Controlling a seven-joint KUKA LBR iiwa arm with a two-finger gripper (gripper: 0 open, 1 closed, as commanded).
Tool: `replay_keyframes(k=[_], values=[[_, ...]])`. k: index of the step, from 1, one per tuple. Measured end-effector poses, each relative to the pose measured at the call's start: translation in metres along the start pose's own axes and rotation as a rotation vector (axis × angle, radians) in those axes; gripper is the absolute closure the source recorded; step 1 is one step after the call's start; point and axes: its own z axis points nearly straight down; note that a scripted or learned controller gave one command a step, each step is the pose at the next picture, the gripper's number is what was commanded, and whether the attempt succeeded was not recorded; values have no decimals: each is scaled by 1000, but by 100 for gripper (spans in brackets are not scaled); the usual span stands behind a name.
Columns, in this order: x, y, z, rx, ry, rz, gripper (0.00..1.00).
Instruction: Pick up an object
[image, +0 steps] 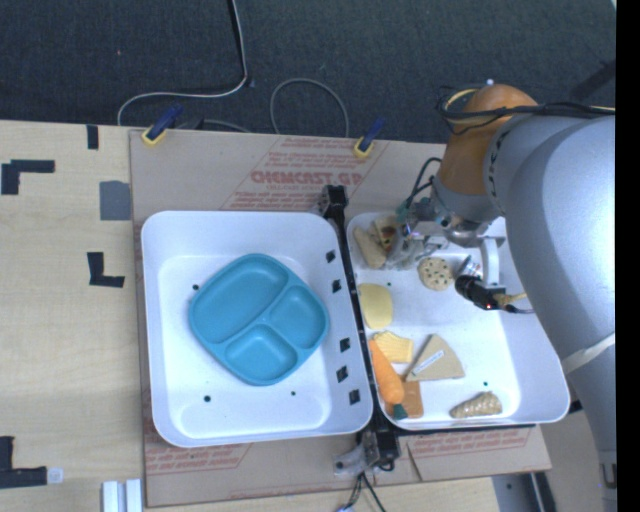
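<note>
Gripper (408, 238), finger state indiscernible, at right bin's (520, 340) far-left corner over food (377, 240); wall may block grasp.

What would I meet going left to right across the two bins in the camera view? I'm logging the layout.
Blue tray → carrot → round cookie → grainy wedge, in the right bin's near corner.

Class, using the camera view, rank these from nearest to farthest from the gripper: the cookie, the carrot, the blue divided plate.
From the gripper:
1. Cookie, just beside it, upper part of the right bin.
2. Carrot, lower down, near the bins' divider.
3. Blue divided plate, across in the left bin.
</note>
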Motion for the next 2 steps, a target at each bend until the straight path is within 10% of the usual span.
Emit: replay_keyframes(k=[1,2], values=[[0,0,0,-1,-2,0,0],[0,-1,-9,4,-2,-1,100]])
